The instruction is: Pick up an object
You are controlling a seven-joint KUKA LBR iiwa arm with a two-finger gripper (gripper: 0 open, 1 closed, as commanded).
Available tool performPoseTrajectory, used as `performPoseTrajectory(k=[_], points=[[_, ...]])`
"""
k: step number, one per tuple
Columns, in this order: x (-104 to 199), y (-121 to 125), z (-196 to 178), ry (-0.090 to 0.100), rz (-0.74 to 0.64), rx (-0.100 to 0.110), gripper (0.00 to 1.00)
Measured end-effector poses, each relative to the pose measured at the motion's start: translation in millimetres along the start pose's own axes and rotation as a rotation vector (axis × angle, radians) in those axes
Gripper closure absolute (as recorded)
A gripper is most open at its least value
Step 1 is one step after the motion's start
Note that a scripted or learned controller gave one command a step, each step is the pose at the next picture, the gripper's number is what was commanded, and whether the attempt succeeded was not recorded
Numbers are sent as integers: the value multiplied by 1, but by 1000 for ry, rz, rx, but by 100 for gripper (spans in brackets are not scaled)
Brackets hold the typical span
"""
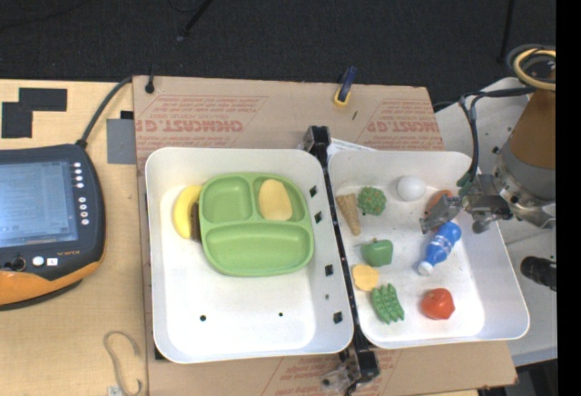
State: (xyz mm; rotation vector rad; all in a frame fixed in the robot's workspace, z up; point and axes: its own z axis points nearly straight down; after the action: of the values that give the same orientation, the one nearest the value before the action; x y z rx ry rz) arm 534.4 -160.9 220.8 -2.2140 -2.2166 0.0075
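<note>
banana [184, 211]: mostly tucked under the green tray [255, 242]
arm [536, 135]: chopped off by the right edge
gripper [451, 206]: fingers too blurry to read
tablet [41, 208]: cut off on the left

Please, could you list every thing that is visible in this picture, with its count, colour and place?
bins: 2, white, side by side on bench
tray: 1, green, left bin
banana: 1, yellow, left of tray
bottle: 1, blue, right bin
ball: 1, white, right bin, top
tomato: 1, red, right bin, bottom
pepper: 1, green, right bin, middle
tablet: 1, grey-orange, far left
gripper: 1, dark, over right bin near bottle
</note>
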Motion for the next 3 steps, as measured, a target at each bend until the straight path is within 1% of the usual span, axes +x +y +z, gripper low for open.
performPoseTrajectory(k=[1, 2, 3], points=[[4, 2, 64, 0, 0, 0, 0], [7, -2, 108, 0, 0, -2, 0], [9, -1, 135, -1, 1, -5, 0]])
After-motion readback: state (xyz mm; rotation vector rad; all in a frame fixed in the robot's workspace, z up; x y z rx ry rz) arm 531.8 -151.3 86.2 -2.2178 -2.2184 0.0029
